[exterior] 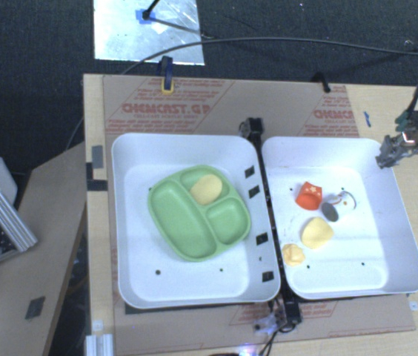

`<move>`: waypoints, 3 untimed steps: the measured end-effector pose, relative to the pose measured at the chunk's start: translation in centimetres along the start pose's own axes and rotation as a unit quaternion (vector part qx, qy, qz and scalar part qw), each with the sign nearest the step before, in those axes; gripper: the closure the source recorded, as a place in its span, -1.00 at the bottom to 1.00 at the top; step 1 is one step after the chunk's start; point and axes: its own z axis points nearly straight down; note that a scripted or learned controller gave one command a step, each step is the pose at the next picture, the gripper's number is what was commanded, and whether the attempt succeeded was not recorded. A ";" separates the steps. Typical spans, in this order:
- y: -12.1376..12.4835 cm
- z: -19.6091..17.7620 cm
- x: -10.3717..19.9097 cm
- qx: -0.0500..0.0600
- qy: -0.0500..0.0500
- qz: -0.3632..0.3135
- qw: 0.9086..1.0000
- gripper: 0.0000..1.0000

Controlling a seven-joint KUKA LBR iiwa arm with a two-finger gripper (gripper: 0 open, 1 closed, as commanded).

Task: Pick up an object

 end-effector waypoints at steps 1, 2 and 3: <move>0.6 0.6 6.1 0.001 0.001 -0.002 1.000 1.00; 2.1 0.7 11.2 0.000 0.001 -0.002 1.000 1.00; 2.6 2.9 15.9 0.002 0.001 -0.002 1.000 1.00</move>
